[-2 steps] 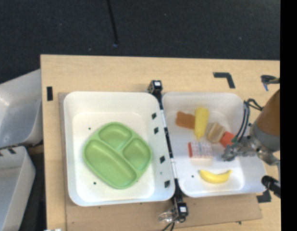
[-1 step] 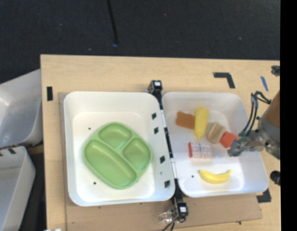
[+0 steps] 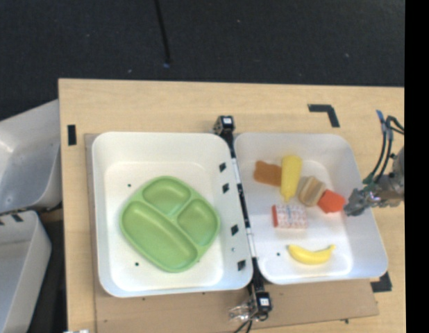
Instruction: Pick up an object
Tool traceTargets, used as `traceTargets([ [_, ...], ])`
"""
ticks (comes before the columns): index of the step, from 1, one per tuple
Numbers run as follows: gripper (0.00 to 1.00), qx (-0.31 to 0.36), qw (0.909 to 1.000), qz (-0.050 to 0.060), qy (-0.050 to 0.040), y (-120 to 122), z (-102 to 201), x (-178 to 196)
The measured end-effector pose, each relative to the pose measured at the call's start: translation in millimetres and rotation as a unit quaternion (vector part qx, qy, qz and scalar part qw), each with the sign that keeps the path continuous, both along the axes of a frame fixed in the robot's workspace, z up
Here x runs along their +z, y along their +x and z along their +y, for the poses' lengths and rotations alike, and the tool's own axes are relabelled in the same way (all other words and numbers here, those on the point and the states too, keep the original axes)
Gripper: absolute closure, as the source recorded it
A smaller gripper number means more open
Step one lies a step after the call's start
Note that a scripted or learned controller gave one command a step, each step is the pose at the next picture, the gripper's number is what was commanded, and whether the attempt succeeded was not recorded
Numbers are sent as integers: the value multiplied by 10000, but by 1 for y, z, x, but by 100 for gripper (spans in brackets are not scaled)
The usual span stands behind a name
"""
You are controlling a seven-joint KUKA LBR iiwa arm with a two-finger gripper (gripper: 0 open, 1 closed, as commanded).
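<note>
Gripper [image 3: 356,204] blurred, half cut off beside orange block [image 3: 332,201].

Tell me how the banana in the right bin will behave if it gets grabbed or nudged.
The banana lies flat and curved on the right bin floor, so a nudge would probably spin it, not roll it. Its glossy, even yellow suggests a light plastic toy, likely stiff and somewhat slippery. Nothing touches it, so a push should move it alone.

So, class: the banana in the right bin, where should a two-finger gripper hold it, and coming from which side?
Probably the banana at its thick middle, from straight above, fingers closing across its narrow width. It lies flat and apart from the other items, so both long sides look free.
</note>
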State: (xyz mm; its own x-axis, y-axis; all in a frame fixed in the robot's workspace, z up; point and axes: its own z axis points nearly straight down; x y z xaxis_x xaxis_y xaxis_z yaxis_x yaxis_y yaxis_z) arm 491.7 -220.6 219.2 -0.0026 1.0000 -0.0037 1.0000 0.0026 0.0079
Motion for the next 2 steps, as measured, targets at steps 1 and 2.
traceTargets([
  [1, 100, 8, 10000, 19, 10, 1, -1, 12],
  [2, 100, 30, 10000, 20, 18, 13, 57, 22],
])
